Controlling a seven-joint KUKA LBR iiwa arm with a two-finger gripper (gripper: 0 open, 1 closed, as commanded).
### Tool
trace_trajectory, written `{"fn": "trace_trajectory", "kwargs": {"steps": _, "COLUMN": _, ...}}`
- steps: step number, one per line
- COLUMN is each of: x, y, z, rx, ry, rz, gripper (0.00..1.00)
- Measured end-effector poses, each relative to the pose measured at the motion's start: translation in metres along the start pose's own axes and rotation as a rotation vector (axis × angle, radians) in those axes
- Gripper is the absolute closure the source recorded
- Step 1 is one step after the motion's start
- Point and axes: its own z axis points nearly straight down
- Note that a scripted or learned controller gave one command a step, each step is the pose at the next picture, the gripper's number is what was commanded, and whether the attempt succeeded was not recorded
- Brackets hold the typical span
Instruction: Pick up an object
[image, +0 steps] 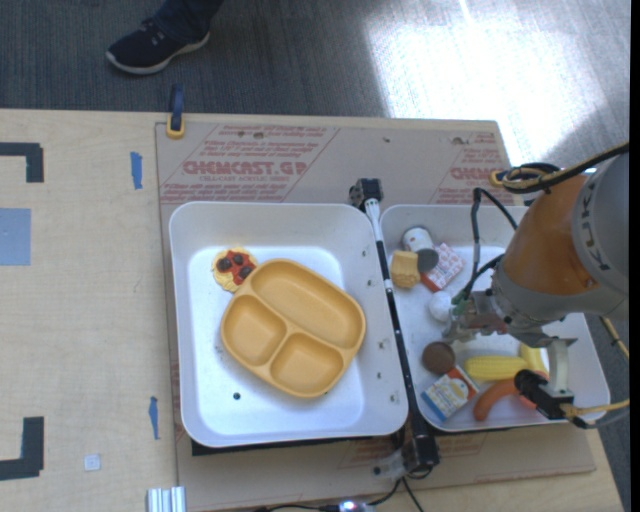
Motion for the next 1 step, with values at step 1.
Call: {"fn": "trace_trajectory", "kwargs": {"steps": 1, "x": 0.0391, "y": -0.0367, "z": -0.0883, "rx": 0.007, "ry": 0.002, "rz": -0.002, "gripper": 1.00}}
